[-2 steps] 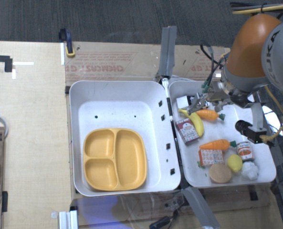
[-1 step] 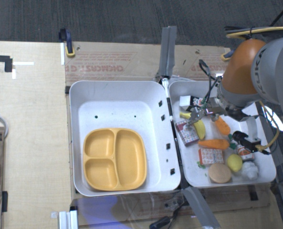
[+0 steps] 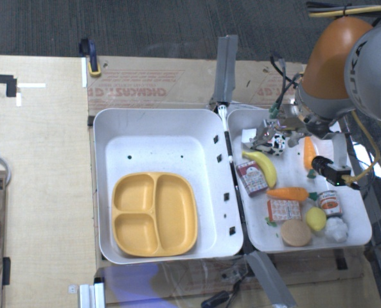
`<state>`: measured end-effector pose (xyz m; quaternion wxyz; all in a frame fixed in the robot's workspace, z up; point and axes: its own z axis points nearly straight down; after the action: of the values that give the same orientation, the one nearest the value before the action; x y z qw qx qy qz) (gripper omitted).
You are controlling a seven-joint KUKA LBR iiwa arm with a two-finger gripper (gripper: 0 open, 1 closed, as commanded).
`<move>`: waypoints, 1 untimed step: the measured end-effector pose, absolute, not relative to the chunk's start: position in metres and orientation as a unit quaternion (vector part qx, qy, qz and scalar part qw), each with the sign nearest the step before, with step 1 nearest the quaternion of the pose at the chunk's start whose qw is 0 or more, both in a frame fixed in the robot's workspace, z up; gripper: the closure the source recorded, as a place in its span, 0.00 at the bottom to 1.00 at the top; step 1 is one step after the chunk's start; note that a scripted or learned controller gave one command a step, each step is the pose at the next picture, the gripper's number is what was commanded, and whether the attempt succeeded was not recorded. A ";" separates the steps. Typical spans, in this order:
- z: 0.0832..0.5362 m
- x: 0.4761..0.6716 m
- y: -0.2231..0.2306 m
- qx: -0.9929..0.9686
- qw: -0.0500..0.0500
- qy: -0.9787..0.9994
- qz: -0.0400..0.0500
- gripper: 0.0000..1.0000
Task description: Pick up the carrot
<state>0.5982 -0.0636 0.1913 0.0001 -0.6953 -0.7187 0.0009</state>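
Carrot (image 3: pixel 288 194) lies flat in the right bin (image 3: pixel 360 233), between a banana (image 3: pixel 263 165) and a small tin (image 3: pixel 329 202), with a red carton (image 3: pixel 284 209) just below. The gripper (image 3: pixel 272 131) hangs over the bin's far corner; its state cannot be told.

The carrot (image 3: pixel 288 194) was a short orange piece, tapering slightly toward its left end, and it lay flat and nearly level across the middle of the right-hand bin (image 3: pixel 357 235). Its left tip sat just below the lower end of the banana (image 3: pixel 262 163), close by the red packet (image 3: pixel 252 177). Directly under it lay a small red-and-white carton (image 3: pixel 283 210), touching or nearly touching its lower edge. A yellow lemon (image 3: pixel 315 219) rested just beyond and below its right end.
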 end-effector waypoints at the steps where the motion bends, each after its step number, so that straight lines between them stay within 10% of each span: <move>1: 0.190 0.571 -0.131 -0.632 0.000 -0.775 0.001 0.00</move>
<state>0.5706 -0.1311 0.1897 0.0003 -0.6315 -0.7754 0.0008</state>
